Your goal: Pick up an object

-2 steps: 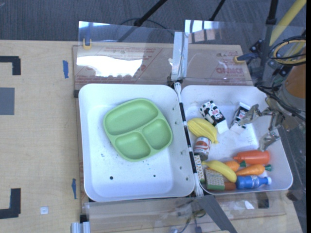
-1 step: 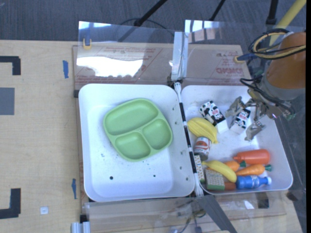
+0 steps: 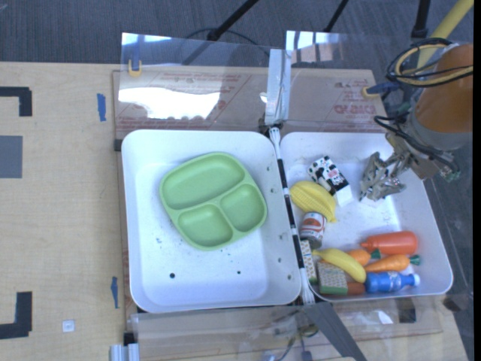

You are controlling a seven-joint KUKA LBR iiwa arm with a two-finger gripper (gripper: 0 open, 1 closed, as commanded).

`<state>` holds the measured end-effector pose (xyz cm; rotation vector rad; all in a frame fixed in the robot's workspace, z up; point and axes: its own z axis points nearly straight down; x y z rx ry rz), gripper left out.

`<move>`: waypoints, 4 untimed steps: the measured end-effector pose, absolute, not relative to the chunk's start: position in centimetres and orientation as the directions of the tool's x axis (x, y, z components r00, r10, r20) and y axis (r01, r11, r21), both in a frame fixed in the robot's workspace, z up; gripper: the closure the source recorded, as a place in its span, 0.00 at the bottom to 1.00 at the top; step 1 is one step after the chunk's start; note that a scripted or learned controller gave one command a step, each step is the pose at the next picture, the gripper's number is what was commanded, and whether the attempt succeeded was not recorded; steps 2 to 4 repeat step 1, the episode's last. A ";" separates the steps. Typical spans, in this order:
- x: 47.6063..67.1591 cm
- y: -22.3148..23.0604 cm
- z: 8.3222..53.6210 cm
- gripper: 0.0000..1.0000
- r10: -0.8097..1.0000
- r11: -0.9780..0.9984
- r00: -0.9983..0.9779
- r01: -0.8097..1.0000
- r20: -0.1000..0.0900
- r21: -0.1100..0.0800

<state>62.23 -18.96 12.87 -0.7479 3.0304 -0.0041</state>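
Two shallow white bins sit side by side on the pale wooden counter (image 3: 60,224), the left bin (image 3: 143,277) in the middle of the frame and the right bin (image 3: 432,232) toward the right edge. The left bin carries a green divided plate (image 3: 213,199) with three compartments, lying a little above the bin's centre. The arm (image 3: 443,96) comes in at the upper right of the frame, its orange band showing, and the gripper (image 3: 379,180) hangs over the upper middle of the right bin, over bare white floor; whether the jaws are apart or together I cannot tell, since the metal parts blur into one grey cluster. Nothing is seen between them. To the left of the gripper lies a small black-and-white cow toy (image 3: 328,174), and just below that a yellow banana (image 3: 313,199), then a small can (image 3: 313,227) by the bin's left wall. Along the lower part of the right bin (the crowded end) lie a second banana (image 3: 344,263), an orange-red bottle (image 3: 389,242), a carrot (image 3: 392,262), a blue bottle (image 3: 389,282) and a small box (image 3: 331,278), packed close together and partly overlapping.
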 end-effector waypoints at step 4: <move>62.5 -18.5 21.5 1.00 -0.072 0.997 -0.997 -0.072 -0.010 -0.002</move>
